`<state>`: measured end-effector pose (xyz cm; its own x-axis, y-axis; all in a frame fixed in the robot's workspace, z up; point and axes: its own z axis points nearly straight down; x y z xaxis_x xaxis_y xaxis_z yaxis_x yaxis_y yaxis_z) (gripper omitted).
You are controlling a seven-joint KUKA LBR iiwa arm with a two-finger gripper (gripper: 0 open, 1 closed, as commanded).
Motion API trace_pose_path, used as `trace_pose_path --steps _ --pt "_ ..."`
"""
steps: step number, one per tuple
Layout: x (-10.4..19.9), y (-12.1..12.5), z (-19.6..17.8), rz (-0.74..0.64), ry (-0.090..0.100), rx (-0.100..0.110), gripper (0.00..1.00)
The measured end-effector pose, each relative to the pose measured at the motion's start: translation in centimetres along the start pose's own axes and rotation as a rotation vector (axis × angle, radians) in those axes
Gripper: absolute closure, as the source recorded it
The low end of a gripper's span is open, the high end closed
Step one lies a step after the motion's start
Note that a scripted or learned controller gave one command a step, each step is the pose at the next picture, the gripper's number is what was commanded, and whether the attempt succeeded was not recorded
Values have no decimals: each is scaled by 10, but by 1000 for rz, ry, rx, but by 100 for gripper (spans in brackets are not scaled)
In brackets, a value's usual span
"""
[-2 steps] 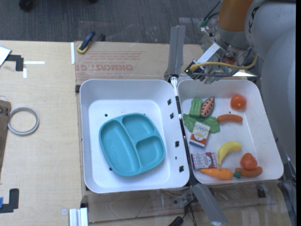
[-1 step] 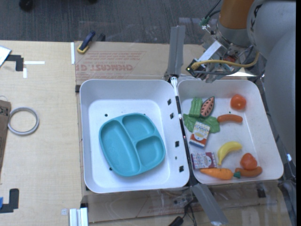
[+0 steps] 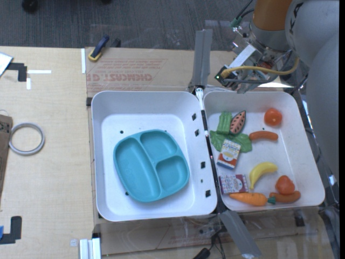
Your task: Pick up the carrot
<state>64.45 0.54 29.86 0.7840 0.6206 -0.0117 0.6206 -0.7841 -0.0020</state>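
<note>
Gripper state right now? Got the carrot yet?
Gripper: cannot be told open or closed; it sits above the back rim of the right bin, holding nothing visible. Carrot lies at the bin's front.

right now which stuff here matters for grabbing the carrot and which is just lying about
Part of the job:
carrot
gripper
right bin

Just lying about:
banana
tomato
sausage
watermelon slice
blue tray
tape roll

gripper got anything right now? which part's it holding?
Nothing. The gripper sits above the right bin's far rim, and the carrot lies loose at the near edge.
</note>
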Motion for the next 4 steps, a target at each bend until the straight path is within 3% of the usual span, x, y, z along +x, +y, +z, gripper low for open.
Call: trace_pose_path --steps 1,2,3,4 --pt "-50 -4 -61 0 8 -1 100" --pt "-66 62 84 -79 8 0 100" --pt "-53 80 49 39 9 -1 100" --pt "-52 8 -2 -4 8 1 100"
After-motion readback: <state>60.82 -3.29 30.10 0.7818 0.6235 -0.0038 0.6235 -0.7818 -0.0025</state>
